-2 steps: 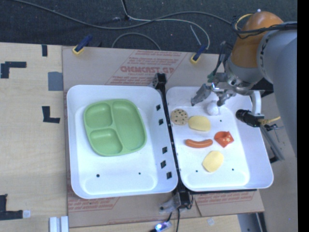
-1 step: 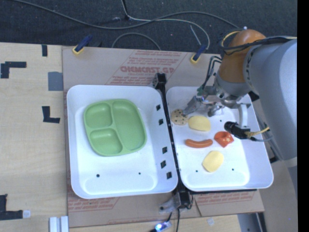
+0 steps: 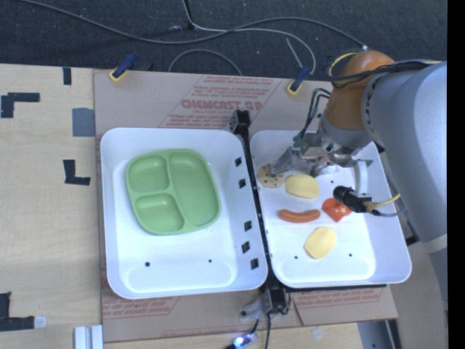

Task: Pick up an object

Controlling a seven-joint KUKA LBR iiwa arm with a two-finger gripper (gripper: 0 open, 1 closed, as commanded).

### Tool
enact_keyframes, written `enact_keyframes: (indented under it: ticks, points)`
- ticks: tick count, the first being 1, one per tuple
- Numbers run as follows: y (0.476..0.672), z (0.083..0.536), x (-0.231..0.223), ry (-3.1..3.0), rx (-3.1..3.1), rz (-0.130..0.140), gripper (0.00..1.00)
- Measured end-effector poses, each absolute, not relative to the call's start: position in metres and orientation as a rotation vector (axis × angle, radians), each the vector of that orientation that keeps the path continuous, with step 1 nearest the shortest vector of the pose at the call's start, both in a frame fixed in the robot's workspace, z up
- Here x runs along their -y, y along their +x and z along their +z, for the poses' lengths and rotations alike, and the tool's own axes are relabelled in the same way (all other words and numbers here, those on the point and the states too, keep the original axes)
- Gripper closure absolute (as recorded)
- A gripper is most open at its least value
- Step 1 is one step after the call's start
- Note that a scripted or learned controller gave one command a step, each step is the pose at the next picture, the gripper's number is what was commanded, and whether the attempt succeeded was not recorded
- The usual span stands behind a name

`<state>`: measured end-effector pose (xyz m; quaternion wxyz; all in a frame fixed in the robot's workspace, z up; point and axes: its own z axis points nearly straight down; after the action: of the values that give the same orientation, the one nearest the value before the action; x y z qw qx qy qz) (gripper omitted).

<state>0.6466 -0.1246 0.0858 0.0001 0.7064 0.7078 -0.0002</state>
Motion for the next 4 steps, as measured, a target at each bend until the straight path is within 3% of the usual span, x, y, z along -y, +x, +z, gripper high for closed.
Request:
enact_keyframes:
  ticks: [1, 4]
  points:
    - [0.649, 0.099, 0.122, 2.216, -2.226, 0.009, 1.00]
    - [0.647, 0.227, 0.113, 2.219, -2.222, 0.002, 1.00]
